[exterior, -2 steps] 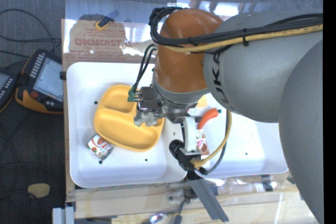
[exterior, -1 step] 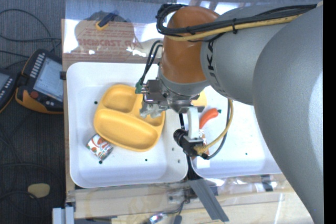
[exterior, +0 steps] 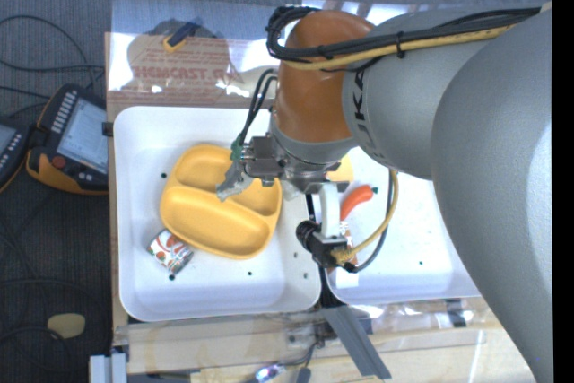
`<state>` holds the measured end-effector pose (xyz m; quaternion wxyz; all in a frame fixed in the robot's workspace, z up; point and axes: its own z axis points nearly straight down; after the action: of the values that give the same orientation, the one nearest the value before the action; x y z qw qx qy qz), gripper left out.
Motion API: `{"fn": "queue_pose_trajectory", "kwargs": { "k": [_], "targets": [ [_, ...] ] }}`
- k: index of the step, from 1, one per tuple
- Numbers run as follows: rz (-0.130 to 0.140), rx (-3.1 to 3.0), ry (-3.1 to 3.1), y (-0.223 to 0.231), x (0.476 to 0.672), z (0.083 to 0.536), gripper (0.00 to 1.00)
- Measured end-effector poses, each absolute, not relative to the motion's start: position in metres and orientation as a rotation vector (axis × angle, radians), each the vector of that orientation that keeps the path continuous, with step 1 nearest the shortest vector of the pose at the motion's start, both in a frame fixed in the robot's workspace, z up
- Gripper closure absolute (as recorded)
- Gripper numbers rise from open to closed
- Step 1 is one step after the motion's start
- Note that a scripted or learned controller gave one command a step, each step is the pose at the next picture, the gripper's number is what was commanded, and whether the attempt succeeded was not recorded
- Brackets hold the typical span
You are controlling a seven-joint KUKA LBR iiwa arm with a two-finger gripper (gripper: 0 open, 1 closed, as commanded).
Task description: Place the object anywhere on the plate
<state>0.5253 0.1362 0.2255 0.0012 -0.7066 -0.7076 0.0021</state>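
Hanging over the middle of the bench, the grey two-finger claw (exterior: pixel 235 184) sits above the right part of a yellow divided plastic plate (exterior: pixel 218 213); whether its fingers are open or shut cannot be told. That plate lies in the left shallow white bin (exterior: pixel 134 282). A small red-and-white crumpled can (exterior: pixel 170 250) rests just near-left of the plate. An orange carrot-shaped toy (exterior: pixel 356 196) lies in the right white bin (exterior: pixel 421 278), beside the arm.
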Motion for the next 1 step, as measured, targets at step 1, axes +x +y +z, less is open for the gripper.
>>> {"fn": "queue_pose_trajectory", "kwargs": {
  "k": [1],
  "targets": [
    [0.011, -2.214, -2.222, 0.1372, 0.5251, 0.2333, 1.00]
  ]
}}
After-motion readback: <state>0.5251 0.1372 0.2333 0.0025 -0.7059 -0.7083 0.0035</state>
